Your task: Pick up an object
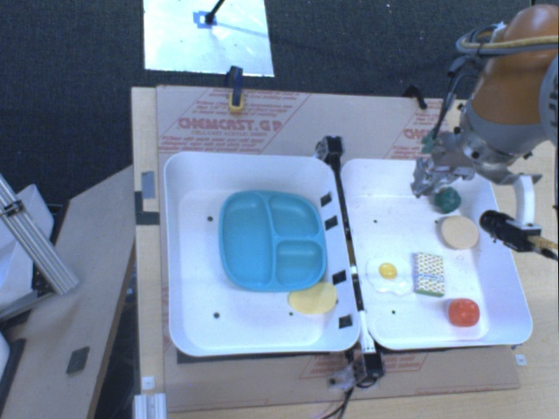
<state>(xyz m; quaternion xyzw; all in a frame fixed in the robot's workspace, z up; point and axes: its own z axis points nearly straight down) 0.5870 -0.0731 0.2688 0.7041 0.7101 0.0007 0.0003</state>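
Two shallow white bins stood side by side on the bench, the gripper hanging over the far part of the right bin. Whether its jaws were open or shut could not be told from this view, and nothing showed between them.

Nearest the camera and well apart from the jaws – a red ball. A little farther in lay a checkered block with a toy fried egg just beside it. Beyond those, a tan disc rested near the jaws, on their near side. A dark green object sat just beside the gripper; contact could not be judged.

In the left bin, across the divider and well away from the jaws – a blue compartment tray, with a yellow piece touching its near edge.

Farthest back, the grey arm with its orange band rose behind the gripper.
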